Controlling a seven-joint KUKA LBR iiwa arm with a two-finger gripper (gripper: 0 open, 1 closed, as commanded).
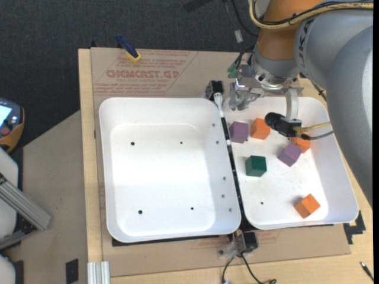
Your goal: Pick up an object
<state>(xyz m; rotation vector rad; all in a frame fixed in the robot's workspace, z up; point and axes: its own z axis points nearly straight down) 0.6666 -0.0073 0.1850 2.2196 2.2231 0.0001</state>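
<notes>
Cardboard-covered tabletop (148, 70) bears both bins; the gripper (241, 101), its grip state impossible to tell, hovers over the right bin's (331, 176) far-left corner, where descending risks striking the rim beside the purple cube (239, 132).

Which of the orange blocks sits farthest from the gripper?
The orange block near the right bin's front edge. It lies alone, far from the gripper, while the other two orange blocks sit up near the purple ones.
</notes>
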